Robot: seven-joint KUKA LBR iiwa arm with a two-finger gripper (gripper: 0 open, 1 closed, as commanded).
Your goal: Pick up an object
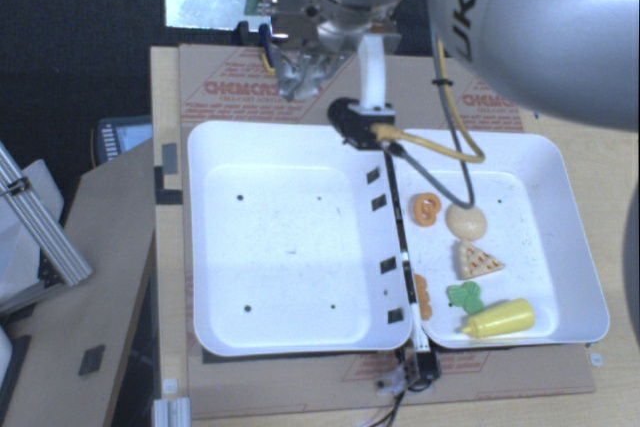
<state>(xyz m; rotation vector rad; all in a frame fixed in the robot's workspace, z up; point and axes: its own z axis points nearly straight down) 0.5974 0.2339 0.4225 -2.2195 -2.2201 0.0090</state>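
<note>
White plastic forms both shallow bins: the left bin (205, 215) has only a few dark specks on its floor, and the right bin (560, 215) holds all the small items. Brown cardboard (230, 80) with red print lies under both bins, showing at 12 o'clock beyond their far rims. Going left to right, a grey metal rail (40, 225) slants at the 9 o'clock edge, next to a wooden bench top (110, 245). The gripper (300, 80) hangs at about 12 o'clock, above the cardboard just past the far rim of the left bin, with nothing visible between its fingers; whether they are apart or together I cannot tell. A black divider strip (395, 235) runs along where the bins meet. In the right bin, an orange ring (426, 209) lies near the divider, with a beige ball (465, 221) just beside it at 3 o'clock. Below the ball is a pizza slice (478, 261). A small orange piece (422, 297) sits against the divider towards 6 o'clock, a green toy (464, 295) lies near it, and a yellow bottle (498, 318) lies on its side touching the green toy. The grey arm (560, 5) with its orange band fills the 1 o'clock corner, and a yellow cable (440, 147) loops from it over the right bin.
</note>
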